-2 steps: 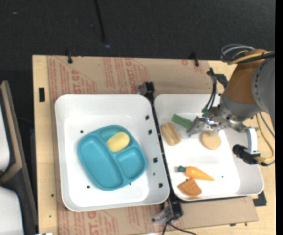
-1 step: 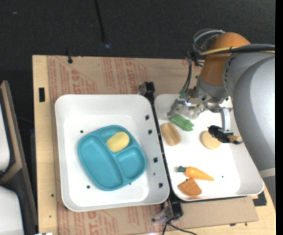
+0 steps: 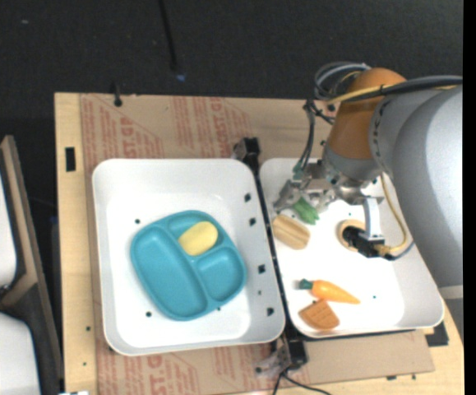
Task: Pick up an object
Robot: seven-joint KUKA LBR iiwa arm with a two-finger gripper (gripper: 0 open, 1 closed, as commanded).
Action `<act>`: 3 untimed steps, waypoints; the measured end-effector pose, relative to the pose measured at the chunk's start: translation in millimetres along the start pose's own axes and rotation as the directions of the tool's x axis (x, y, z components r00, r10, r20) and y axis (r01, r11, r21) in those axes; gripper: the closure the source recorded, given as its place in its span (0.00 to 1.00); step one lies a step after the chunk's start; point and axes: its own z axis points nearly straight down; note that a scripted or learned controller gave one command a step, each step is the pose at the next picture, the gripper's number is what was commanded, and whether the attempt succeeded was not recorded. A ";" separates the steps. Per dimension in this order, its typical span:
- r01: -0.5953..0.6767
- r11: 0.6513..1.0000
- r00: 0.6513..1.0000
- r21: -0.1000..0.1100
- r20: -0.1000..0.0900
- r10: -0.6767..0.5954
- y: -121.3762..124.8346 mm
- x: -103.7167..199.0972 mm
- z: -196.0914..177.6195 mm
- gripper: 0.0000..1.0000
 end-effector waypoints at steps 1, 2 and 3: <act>-0.001 1.000 1.000 0.000 0.001 0.001 0.1 -1.1 0.1 0.00; -0.002 1.000 1.000 0.000 0.001 0.002 -22.1 -6.9 0.1 0.00; -0.002 1.000 1.000 0.000 0.001 0.002 -21.8 -6.6 0.2 0.00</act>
